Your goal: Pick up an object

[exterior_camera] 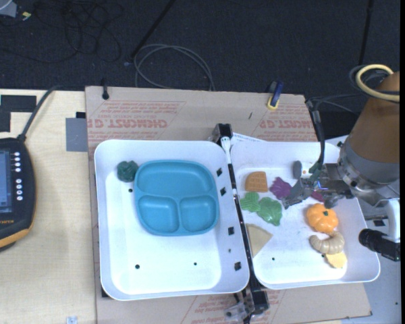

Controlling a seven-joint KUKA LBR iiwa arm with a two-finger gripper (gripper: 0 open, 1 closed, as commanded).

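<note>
Light falls evenly from above and is moderately bright across the bench. The two white bins, the left bin (115, 262) and the right bin (364, 265), come close to blown-out, with little surface detail on their floors. Shadows are short and soft, hugging the blue tray (175, 198) toward 6 o'clock. From 10 to 2 o'clock the dark floor (189, 25) sinks into near black, its cables barely readable. The whole frame is soft and slightly grainy; small toys in the right bin have fuzzy outlines. The arm (378, 133) at 3 o'clock looks blurred and its wrist detail is muddy. A faint sheen lies on the tray's rim.
</note>
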